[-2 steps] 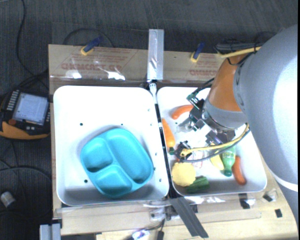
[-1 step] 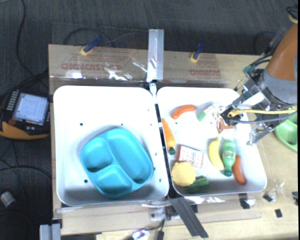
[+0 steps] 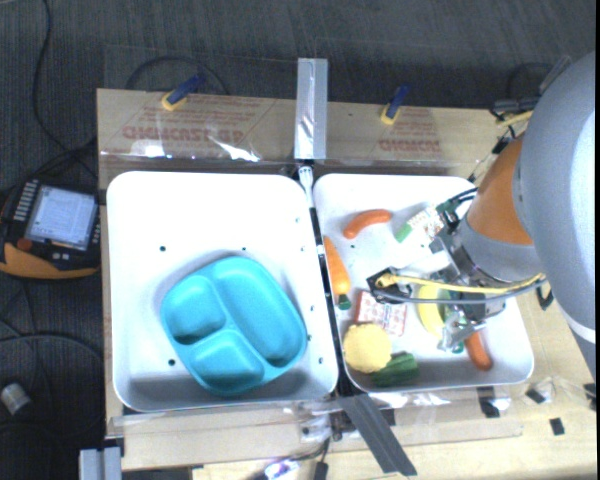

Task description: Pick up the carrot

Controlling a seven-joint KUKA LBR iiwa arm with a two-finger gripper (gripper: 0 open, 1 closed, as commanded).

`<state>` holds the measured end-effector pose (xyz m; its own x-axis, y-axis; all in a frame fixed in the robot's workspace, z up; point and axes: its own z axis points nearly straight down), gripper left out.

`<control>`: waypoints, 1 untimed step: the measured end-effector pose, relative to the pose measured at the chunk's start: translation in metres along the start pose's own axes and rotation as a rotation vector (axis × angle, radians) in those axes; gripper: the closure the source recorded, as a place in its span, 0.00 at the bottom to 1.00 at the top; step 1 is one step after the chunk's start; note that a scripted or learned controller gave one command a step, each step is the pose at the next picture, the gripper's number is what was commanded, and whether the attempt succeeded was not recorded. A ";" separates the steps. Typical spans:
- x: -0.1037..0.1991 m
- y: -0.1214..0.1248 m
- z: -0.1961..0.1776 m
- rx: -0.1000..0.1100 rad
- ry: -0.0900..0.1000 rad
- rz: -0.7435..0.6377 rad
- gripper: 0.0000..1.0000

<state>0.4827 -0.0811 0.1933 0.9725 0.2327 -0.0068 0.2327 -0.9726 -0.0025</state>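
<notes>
A long orange carrot (image 3: pixel 334 266) lies in the right bin (image 3: pixel 500 373), against its left wall, running front to back. My gripper (image 3: pixel 454 330) hangs low over the bin's front right part, well to the right of the carrot and apart from it. A small orange-red piece (image 3: pixel 479 351) lies just to the gripper's right, close to it. The grey arm with its orange band (image 3: pixel 500 213) reaches in from the right and hides part of the bin's right side.
The right bin also holds a curved orange sausage-like item (image 3: pixel 366 222), a white and green piece (image 3: pixel 416 225), a red and white packet (image 3: pixel 379 313), a yellow lemon (image 3: pixel 366 348), a green vegetable (image 3: pixel 396 366) and a yellow item (image 3: pixel 430 313). A blue divided tray (image 3: pixel 234 324) sits in the left bin (image 3: pixel 140 218).
</notes>
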 end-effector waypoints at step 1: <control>0.014 -0.055 0.011 -0.001 0.001 0.029 0.00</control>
<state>0.4831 -0.0245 0.1824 0.9789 0.2043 -0.0061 0.2043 -0.9789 -0.0008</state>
